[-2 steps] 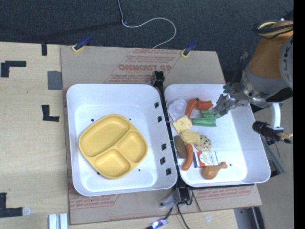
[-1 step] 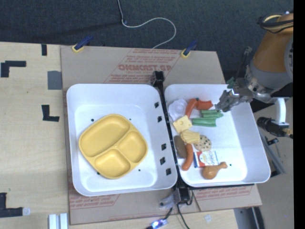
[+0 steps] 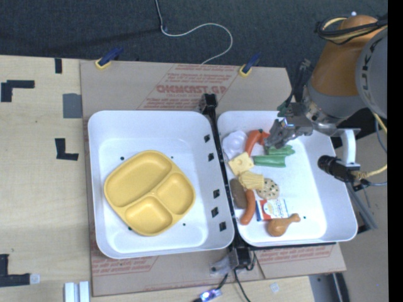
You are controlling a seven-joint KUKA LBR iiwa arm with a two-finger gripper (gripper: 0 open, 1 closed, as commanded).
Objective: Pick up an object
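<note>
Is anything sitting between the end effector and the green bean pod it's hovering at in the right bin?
Nothing visible does. The end effector is right at the upper end of the green bean pod. The orange carrot lies just to its left and the cheese wedge further left, both beside the approach, not across it.

We count two white bins [image 3: 101, 168], one yellow divided plate [image 3: 149, 192], and roughly ten toy food pieces [image 3: 255, 181] crowding the right bin's left edge.
</note>
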